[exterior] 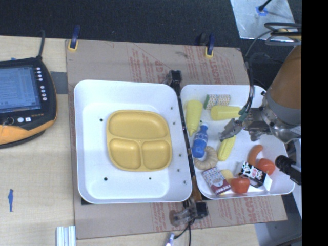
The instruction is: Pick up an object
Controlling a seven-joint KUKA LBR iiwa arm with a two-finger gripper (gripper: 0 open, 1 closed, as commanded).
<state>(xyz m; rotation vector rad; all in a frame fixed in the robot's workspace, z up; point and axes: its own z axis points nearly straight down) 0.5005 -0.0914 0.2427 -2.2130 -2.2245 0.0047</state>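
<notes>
The right white bin [271, 191] holds several small items. Among them are a blue bottle [199, 141], a long yellow piece [193, 114], a yellow corn cob [226, 147], a yellow block [225, 111] and a red tomato [239, 185]. My gripper [231, 129] hangs over the middle of this bin, just above the corn cob and right of the blue bottle. Its dark fingers point down and to the left. They look open, with nothing between them.
The left bin [87, 137] carries a yellow divided plate [139, 140]. The right bin also holds a tan ring [207, 162], a red packet [216, 181], a black-and-white carton [252, 173], an orange sausage [254, 152] and a checkered packet [218, 100]. A tablet [23, 99] lies at far left.
</notes>
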